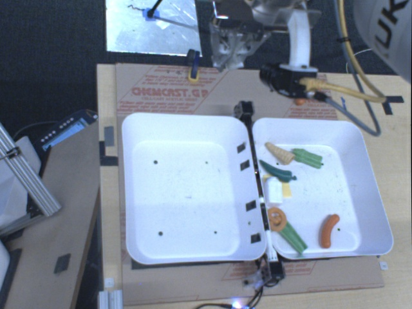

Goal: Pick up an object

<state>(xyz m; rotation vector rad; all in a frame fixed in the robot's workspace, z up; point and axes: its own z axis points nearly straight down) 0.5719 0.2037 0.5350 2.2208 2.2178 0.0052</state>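
From my remote station I look down at a slant on a pale wooden bench [77, 192]. The robot's metal two-finger gripper [230, 51] hangs above the far edge of the bench, beyond the two bins, over a brown cardboard sheet printed with red lettering [161, 90]. It is blurred and seen from above, so I cannot tell how far it is open, and I see nothing in its grasp.

Going left to right: a silver ridged metal bar [26, 179] lies at the far left edge. Next comes the left shallow white plastic bin [129, 147], whose floor shows just a few dark dots. A row of black clips [251, 172] runs along the seam where the bins meet.

The right shallow white plastic bin [367, 166] holds seven small toy foods. I count one tan cone-shaped piece [278, 150] touching one bright green ridged piece [308, 158]; one dark green curved pod [277, 171]; one small white-and-yellow block [277, 190] just below it; one orange ring-shaped piece [277, 219] touching one green leaf-shaped stick [293, 237]; and one orange-red sausage [329, 230] lying apart near the right front corner.

Behind the bench, the floor is dark, with one shiny silver sheet [151, 15] lying at the upper left.
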